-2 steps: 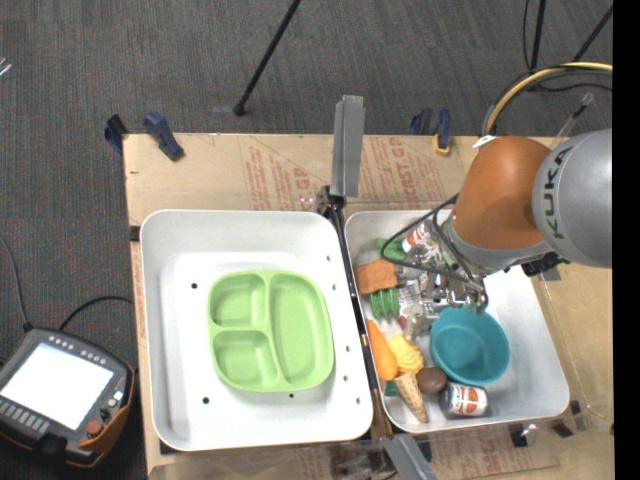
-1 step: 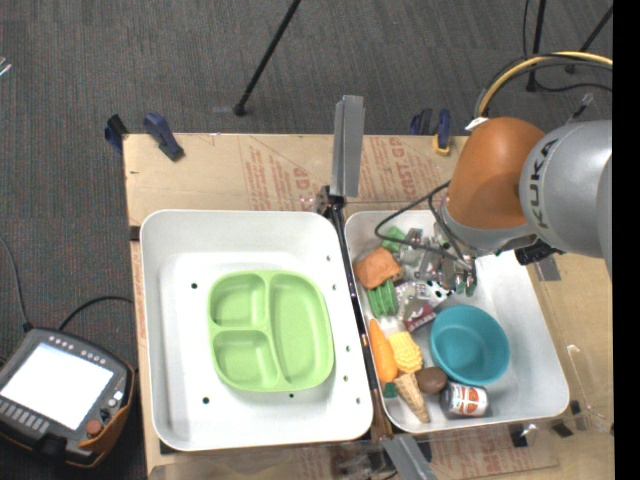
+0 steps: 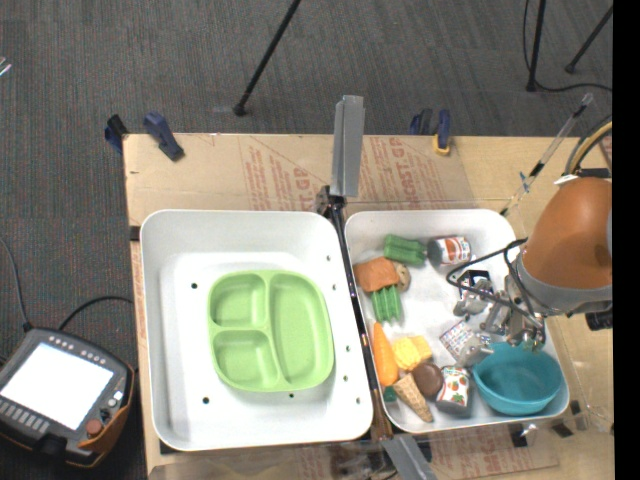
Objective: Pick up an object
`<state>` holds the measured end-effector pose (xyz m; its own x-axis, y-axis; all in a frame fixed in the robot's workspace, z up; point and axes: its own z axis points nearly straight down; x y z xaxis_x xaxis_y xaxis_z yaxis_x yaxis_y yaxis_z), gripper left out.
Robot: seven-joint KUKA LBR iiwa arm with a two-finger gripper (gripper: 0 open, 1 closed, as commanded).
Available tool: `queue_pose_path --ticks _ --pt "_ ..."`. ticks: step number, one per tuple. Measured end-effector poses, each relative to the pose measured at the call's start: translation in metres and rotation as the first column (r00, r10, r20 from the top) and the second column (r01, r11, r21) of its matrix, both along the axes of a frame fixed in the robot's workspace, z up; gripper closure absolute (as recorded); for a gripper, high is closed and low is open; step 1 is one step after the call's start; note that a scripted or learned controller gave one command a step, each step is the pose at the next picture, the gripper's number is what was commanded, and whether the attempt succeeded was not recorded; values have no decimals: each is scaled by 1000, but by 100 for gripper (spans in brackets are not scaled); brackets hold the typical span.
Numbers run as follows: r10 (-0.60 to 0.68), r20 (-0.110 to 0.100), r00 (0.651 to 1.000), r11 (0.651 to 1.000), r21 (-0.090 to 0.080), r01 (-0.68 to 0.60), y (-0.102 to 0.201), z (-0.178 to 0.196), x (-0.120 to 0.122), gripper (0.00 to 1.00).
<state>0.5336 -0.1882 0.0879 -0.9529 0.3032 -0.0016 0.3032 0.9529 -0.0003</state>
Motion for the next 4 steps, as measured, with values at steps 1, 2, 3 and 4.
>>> queue_pose_path --ticks 1,2,3,4 --pt "-34 36 999 999 -6 34 20 9 -29 0" --pt "-61 36 997 998 -19 62 90 9 -37 0" --pt "78 2 997 997 4 -78 23 0 -56 0" --pt "102 7 995 995 -13 -101 90 3 -55 0"
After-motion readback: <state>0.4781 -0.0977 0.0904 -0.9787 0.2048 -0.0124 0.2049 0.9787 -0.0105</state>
